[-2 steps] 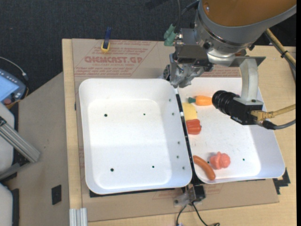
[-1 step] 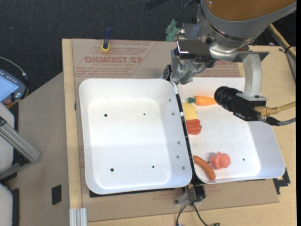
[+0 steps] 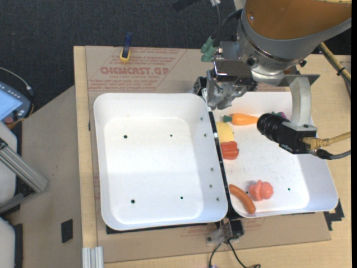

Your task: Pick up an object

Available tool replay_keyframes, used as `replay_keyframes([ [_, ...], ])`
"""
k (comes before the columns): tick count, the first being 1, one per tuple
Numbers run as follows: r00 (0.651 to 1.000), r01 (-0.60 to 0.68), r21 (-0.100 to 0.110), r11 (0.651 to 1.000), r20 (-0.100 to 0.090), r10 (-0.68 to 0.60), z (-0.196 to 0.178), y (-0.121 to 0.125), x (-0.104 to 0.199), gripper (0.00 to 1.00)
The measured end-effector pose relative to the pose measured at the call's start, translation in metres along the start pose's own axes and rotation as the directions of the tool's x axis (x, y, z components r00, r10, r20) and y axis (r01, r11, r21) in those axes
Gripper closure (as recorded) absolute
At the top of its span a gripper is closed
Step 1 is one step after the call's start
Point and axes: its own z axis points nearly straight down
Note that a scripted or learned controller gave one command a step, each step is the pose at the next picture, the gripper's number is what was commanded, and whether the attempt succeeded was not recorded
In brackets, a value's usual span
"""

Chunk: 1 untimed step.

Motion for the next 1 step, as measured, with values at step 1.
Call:
replay_keyframes([
  [1, 1.0, 0.004, -0.015, 1.0, -0.004, -0.004, -0.0638, 0.0361, 0.0279, 1.0],
])
